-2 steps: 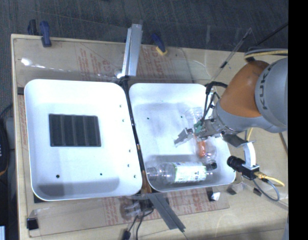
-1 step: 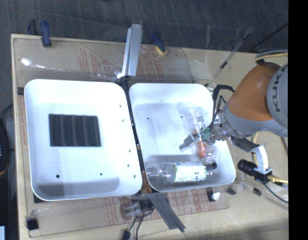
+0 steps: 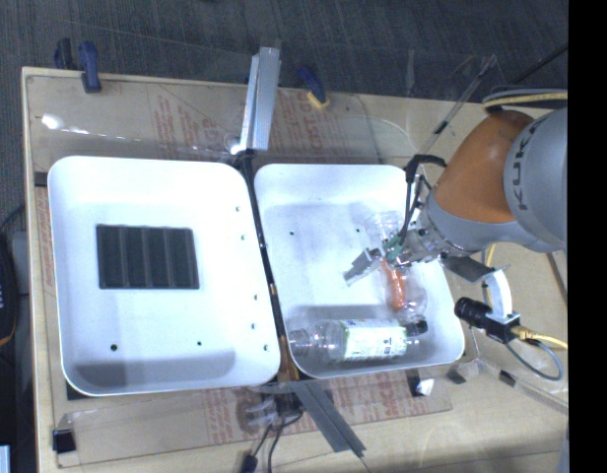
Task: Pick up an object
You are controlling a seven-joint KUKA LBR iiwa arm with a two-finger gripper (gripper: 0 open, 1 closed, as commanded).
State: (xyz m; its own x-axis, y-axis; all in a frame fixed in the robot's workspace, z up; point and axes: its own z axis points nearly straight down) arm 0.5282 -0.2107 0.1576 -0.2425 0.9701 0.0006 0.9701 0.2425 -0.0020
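**Arm low over the right bin, bottles beneath it**

The left bin (image 3: 77, 264) holds a dark ribbed rectangular panel (image 3: 147, 256), lying flat near its middle. Red printed lettering runs across the clear sheet on the bench (image 3: 47, 97) around the bins, too small and slanted to read.

In the right bin (image 3: 303, 205), a clear plastic bottle (image 3: 358, 341) lies on its side along the near wall, its pale label with green print illegible, its dark cap toward the right. Just above it, near the right wall, a smaller clear bottle with orange contents (image 3: 396, 286) lies roughly upright in the view, beside crinkled clear wrapping (image 3: 382, 227).

The gripper (image 3: 382, 256) sits low over that orange bottle's upper end; whether its fingers are spread or closed on anything cannot be told from here. On the grey arm (image 3: 540, 185), part of the black lettering "KU" is readable beside the orange band.
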